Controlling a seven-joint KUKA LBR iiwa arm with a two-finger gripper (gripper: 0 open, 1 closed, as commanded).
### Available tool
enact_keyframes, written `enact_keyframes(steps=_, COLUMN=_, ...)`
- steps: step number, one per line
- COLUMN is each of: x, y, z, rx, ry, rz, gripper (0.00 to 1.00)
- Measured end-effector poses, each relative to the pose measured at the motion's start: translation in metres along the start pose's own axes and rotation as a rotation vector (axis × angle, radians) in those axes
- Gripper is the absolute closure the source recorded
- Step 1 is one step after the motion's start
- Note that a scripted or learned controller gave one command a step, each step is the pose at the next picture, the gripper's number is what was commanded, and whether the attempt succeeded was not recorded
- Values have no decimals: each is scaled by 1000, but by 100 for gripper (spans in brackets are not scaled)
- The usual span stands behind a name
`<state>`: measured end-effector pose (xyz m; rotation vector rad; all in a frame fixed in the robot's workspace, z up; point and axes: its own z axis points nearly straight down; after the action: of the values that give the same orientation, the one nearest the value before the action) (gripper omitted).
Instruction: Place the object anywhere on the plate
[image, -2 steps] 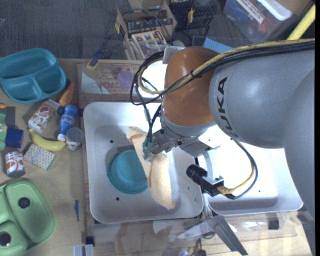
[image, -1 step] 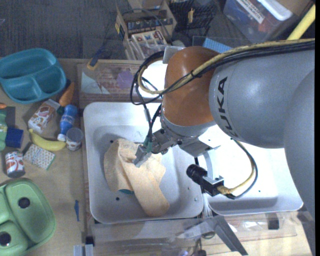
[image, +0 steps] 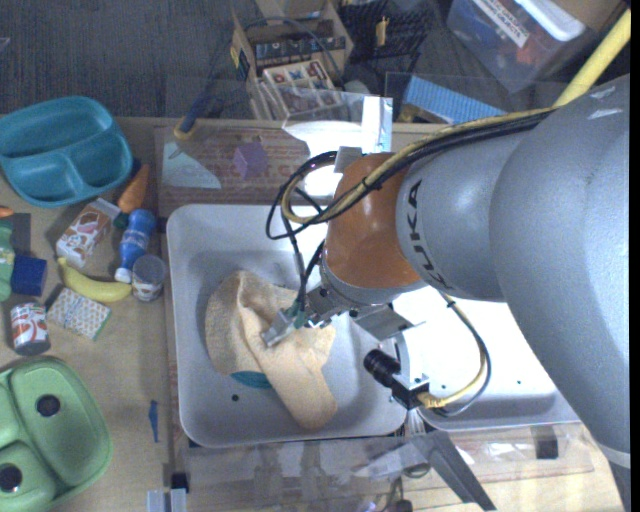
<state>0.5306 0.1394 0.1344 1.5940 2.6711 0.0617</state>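
A crumpled cream cloth (image: 285, 370) lies in the left white bin (image: 190, 250), stretching from the bin's middle toward its front edge. A small teal piece (image: 250, 379) pokes out from under the cloth's left side; what it is I cannot tell. My gripper (image: 283, 326) is down on the upper middle of the cloth, touching it, with the orange-banded wrist (image: 370, 230) right above. The big grey arm (image: 540, 230) hides most of the right bin (image: 500, 400). A blue divided plate (image: 65, 150) sits outside the bins at the far left.
Left of the bins lie a banana (image: 95, 283), a blue bottle (image: 133, 240), a small can (image: 148, 276), a carton (image: 85, 232) and a green tray (image: 45, 435). Books and boxes (image: 295, 65) crowd the back. Cables (image: 290, 200) loop off the wrist.
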Motion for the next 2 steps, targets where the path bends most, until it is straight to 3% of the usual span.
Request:
enact_keyframes(steps=1, x=-58, y=48, z=45, rx=28, ry=-6, rz=292, gripper=0)
enact_keyframes(steps=2, x=-118, y=28, z=-137, rx=45, ry=4, rz=-48, gripper=0)
